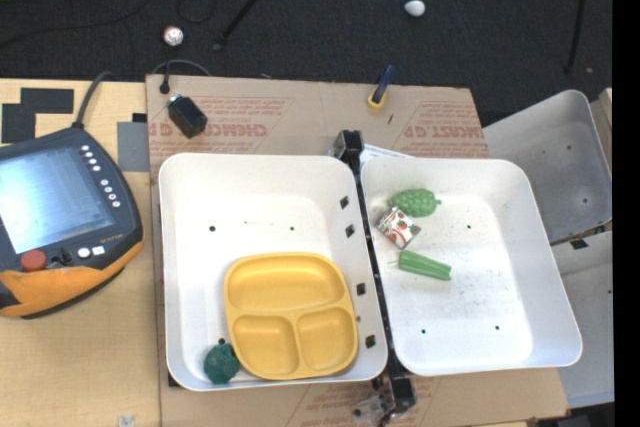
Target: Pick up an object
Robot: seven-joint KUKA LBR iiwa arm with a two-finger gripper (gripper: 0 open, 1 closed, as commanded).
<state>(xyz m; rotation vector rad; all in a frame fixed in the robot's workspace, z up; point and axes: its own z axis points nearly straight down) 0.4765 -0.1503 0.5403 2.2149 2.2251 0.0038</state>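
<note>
Nearest in the left bin (pixel 190 215), a small green lump (pixel 222 362) sits against the yellow tray (pixel 291 315), awkward to reach. In the right bin (pixel 500 335) lie a green stick (pixel 424 265), then a small carton (pixel 398 228) and a knobbly green toy (pixel 416 203) close together farther back. The stick, lying apart, looks the best pick: come straight down across its narrow width; how the jaws stand I cannot tell.

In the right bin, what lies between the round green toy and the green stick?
The camera view shows a small red-and-white box between the round green toy and the green stick.
</note>
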